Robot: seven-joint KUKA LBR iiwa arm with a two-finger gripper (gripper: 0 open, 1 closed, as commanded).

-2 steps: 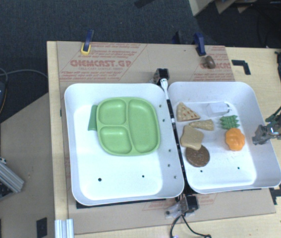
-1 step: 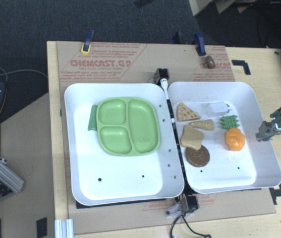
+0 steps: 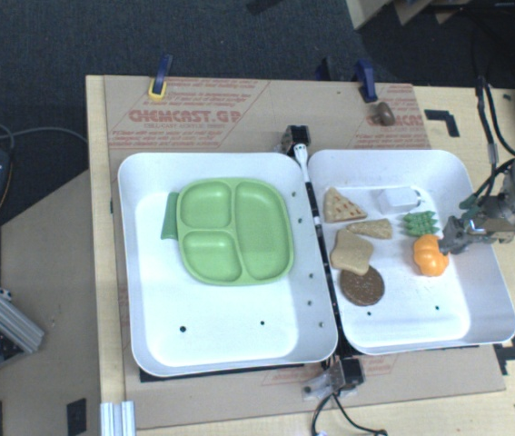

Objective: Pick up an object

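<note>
Reaching in over the right bin, the gripper sits just beside the orange fruit; its grasp cannot be told. Roundish, the fruit's slightly longer axis runs up-down near the green sprig.

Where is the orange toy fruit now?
The orange fruit lies in the right bin, toward its right side, just below the green leafy piece and beside the gripper.

Glossy white plastic bins, matt green plastic tray, brown paper-faced board
</note>
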